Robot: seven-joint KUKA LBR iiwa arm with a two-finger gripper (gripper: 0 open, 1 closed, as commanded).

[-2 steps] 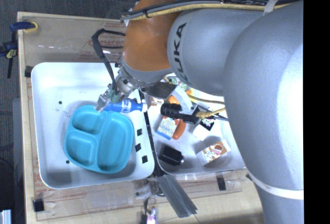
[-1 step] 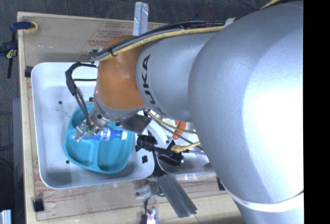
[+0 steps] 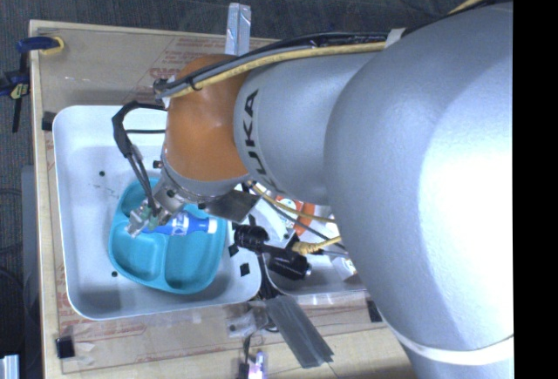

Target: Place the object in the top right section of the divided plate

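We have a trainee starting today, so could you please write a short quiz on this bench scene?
1. True or false: the divided plate is red.
2. Which bin holds the plate: A) left bin B) right bin?
3. Fill in: the band above the arm's wrist is ____.

Key: 1 false, it is blue. 2 A. 3 orange. The gripper hangs over the plate, beside a blue and white object.

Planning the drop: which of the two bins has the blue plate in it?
The left bin holds the blue plate; the gripper sits over it. The right bin lies mostly under the arm.
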